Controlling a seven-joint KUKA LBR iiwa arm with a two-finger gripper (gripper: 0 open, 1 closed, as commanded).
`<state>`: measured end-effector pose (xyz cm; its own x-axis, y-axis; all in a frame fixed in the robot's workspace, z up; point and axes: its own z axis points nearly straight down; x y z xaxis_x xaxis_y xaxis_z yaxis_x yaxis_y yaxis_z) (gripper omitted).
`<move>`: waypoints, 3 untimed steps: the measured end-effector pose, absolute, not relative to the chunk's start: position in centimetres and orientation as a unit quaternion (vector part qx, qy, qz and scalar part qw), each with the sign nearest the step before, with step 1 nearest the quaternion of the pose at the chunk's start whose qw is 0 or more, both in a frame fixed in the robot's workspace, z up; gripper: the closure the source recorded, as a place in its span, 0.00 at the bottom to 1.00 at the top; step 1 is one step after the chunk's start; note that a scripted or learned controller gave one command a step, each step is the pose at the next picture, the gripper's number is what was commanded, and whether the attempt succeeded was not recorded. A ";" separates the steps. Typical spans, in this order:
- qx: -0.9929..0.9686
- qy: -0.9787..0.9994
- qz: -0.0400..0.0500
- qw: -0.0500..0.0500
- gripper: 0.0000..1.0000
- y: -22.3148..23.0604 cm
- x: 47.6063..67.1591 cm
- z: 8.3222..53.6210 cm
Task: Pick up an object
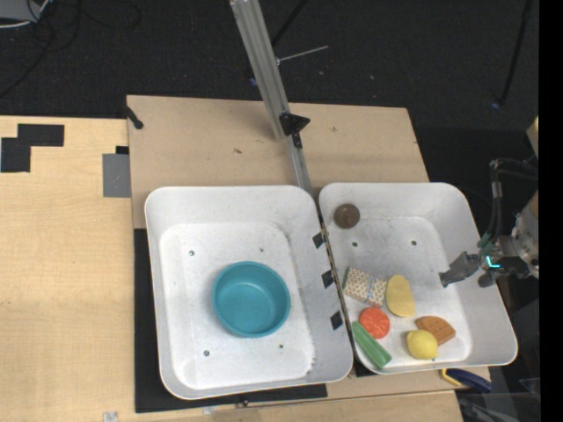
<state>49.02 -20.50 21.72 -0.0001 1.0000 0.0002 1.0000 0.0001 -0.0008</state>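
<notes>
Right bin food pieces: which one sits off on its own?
The brown round piece, alone at the far left corner of the right bin; the others cluster together along its near edge.

**Count: two bins, eight loose things**

Two white bins sit side by side: the left bin (pixel 176 227) and the right bin (pixel 457 209). The left one holds one teal bowl (pixel 252 299). The right one holds seven things: one brown disc (pixel 347 215), one patterned block (pixel 363 285), one pale yellow piece (pixel 401 295), one red ball (pixel 375 323), one green stick (pixel 371 345), one yellow lemon (pixel 422 345) and one orange-brown piece (pixel 436 327).
</notes>
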 end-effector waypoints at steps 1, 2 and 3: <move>-0.707 -0.707 0.000 0.000 0.00 -20.5 49.0 21.7; -0.707 -0.707 0.001 0.002 0.00 -20.4 49.9 16.1; -0.707 -0.707 0.001 0.002 0.00 -19.7 50.3 10.4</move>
